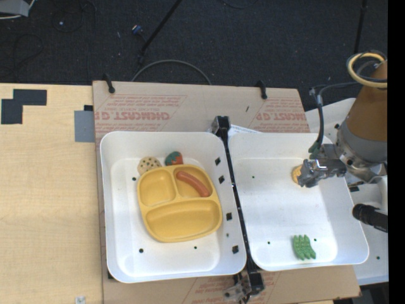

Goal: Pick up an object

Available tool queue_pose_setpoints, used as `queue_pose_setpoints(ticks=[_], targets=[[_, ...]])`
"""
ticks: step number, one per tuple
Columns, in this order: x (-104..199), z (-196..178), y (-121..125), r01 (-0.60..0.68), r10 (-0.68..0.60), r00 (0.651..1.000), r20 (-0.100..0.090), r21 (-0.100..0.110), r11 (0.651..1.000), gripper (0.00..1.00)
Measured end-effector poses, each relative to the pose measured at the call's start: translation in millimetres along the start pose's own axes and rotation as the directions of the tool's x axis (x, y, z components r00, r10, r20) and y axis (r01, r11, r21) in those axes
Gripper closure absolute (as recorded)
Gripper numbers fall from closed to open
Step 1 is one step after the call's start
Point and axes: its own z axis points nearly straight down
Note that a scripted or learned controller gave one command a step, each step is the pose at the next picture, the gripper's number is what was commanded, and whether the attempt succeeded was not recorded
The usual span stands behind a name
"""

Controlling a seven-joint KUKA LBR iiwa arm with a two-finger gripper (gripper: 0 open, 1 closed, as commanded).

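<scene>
My gripper (308, 175) hangs low over the right bin (278, 233), near its far right side. A small yellow object (296, 173) lies just left of the gripper, partly hidden by it. A green ridged object (304, 247) rests near the front of the same bin. In the left bin (120, 233) sits a yellow divided tray (178, 217) with a red sausage (193, 182) in its upper right compartment. A brown cookie (149, 164) and a red-and-green strawberry (174, 158) lie just behind the tray.
A black divider (229, 195) runs between the two bins. The arm's grey body with its orange band (370, 116) rises at the right edge. Cardboard (190, 109) lies behind the bins, and a wooden bench surface (44, 201) spreads to the left.
</scene>
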Motion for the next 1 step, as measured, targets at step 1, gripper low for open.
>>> queue_pose_setpoints(ticks=[1], targets=[[58.8, -2.2, -0.6, 0.008, -0.008, 1.0, -0.003, 0.006, 1.0, 1.0]])
